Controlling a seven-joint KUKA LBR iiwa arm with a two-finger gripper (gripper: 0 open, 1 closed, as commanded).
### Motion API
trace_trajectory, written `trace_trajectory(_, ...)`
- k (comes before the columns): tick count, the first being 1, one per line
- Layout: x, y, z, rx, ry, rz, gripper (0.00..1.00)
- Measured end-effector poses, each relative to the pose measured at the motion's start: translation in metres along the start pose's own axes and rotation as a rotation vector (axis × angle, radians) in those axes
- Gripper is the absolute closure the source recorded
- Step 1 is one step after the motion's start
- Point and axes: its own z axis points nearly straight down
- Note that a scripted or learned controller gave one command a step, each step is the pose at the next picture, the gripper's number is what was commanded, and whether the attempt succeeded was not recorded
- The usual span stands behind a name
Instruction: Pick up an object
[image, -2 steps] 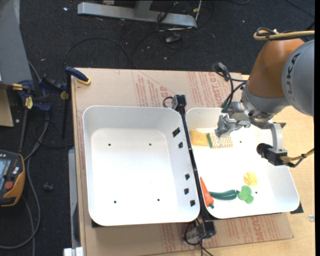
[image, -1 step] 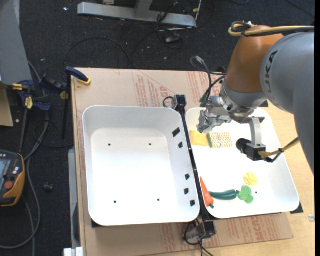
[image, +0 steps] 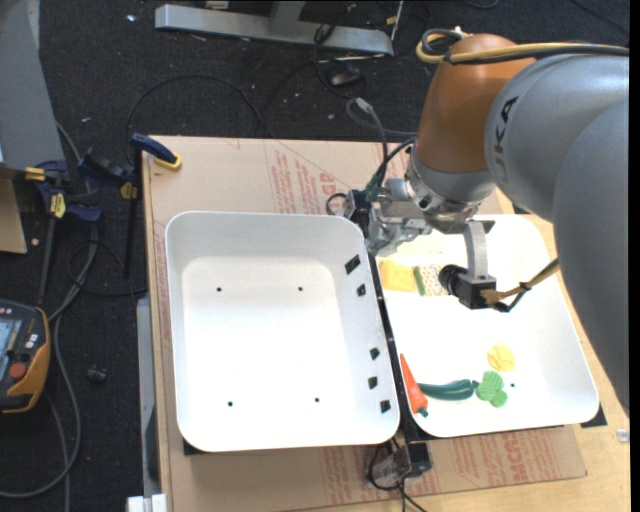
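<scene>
My tool (image: 397, 232) hangs over the right bin's (image: 540, 405) far-left corner; I cannot tell its state. I should centre over the yellow block (image: 399, 276), then descend straight.

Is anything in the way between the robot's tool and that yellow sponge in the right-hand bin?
Nothing visible is. The tool hangs over the right bin's upper left corner, and the yellow sponge lies just below it in the camera view, uncovered.

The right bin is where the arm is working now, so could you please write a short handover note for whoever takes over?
Gripper: at the right bin's far left corner; finger state unclear, nothing seen held.
Objects in that bin: yellow block near the gripper; orange carrot, dark green piece, light green piece and small yellow piece toward the near side.
Done: no pick evident.
Left: grasp one object and lift.
</scene>
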Motion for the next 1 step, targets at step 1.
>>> trace_trajectory(1,0.047,0.0105,-0.0085,0.0,0.0,0.0,1.0)
